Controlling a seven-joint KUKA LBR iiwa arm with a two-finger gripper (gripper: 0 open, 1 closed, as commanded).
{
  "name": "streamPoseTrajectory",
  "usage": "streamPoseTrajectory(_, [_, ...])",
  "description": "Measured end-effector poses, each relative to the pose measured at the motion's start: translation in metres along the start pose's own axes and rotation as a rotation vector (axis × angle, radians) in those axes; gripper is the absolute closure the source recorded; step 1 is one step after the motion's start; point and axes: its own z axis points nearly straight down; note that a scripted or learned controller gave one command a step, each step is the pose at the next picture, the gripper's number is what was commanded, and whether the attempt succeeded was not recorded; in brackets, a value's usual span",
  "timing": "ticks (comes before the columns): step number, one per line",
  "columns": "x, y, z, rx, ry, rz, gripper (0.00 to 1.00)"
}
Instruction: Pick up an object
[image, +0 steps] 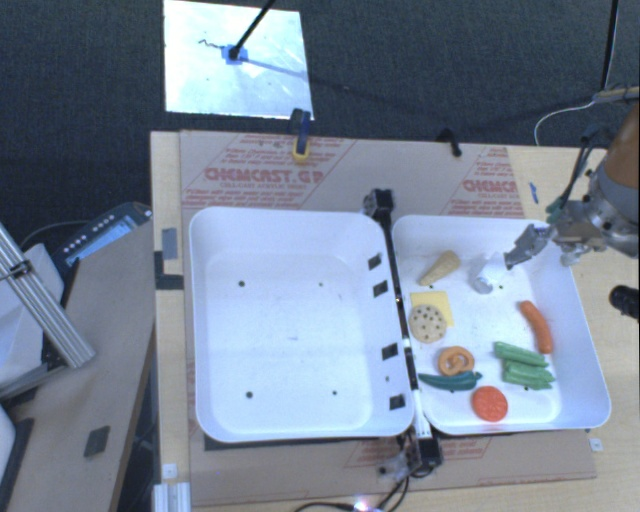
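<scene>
we see the arm (612, 190) come in from the right, its gripper (527, 243) hovering over the back part of the right bin (590, 350). whether the claw is spread or pressed together we cannot tell, and we see nothing between it. the things to pick all lie in that right bin: a cone (439, 268) near the back left, a small pale piece (482, 277) just beside it and just below the gripper, a yellow slice (432, 303) with a cookie (428, 322) on its front edge, a pretzel (456, 360), a dark green pod (448, 381) in front of the pretzel, a red disc (490, 403) at the front, green beans (523, 363) and a sausage (536, 326) toward the right. the left bin (205, 300) sits beside it, touching along the middle.
</scene>
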Motion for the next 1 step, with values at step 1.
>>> streamPoseTrajectory(1, [0.0491, 0.0338, 0.1320, -0.025, -0.005, -0.001, 0.00])
